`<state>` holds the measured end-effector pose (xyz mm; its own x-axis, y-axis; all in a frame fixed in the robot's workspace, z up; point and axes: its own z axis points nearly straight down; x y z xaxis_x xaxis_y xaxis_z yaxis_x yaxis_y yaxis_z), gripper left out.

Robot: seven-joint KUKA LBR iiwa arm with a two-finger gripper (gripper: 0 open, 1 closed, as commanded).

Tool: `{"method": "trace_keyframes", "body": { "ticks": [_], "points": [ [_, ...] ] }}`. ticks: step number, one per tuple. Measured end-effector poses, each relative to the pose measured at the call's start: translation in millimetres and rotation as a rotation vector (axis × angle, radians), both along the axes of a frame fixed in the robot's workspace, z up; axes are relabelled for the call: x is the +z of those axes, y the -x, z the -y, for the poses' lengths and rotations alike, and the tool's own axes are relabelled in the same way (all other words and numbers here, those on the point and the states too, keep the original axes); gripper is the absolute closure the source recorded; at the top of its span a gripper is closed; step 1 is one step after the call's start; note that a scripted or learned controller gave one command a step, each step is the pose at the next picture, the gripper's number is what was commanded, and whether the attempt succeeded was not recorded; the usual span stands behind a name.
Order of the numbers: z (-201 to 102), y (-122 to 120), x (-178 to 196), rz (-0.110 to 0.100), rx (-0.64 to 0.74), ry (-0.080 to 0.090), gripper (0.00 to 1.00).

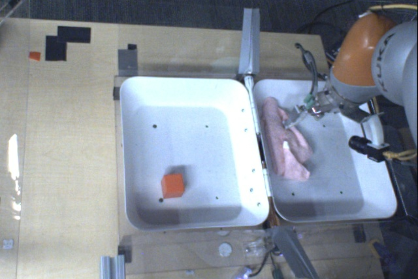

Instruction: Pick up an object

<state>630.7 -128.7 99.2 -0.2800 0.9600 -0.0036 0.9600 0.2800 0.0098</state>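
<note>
A crumpled pink cloth [285, 144] lies along the left side of the right bin [366, 199]. My gripper [299, 114] hangs low over the cloth's upper right edge, with its tip at or just above the fabric; whether it touches the cloth is unclear. The grey arm with its orange band [358, 55] comes in from the right, over the bin's far corner. A small orange block [173, 185] rests on the floor of the left bin [137, 140], toward its near left part, far from the gripper.
A metal divider post [250, 42] stands at the back between the two bins. Black cables [307, 59] trail behind the right bin. Black tape marks [65, 41] and a small orange marker [34, 56] sit on the wooden bench at the far left.
</note>
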Motion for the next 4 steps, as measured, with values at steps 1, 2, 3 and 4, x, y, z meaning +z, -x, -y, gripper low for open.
{"method": "trace_keyframes", "body": {
  "ticks": [1,2,3,4],
  "points": [
    [-21,32,-7,0.008,0.024,0.002,0.00],
    [-17,104,-7,0.009,0.091,0.003,0.00],
    [-36,45,-8,0.009,0.013,0.002,0.00],
    [-3,139,-8,0.007,0.044,0.004,0.00]
  ]
}}
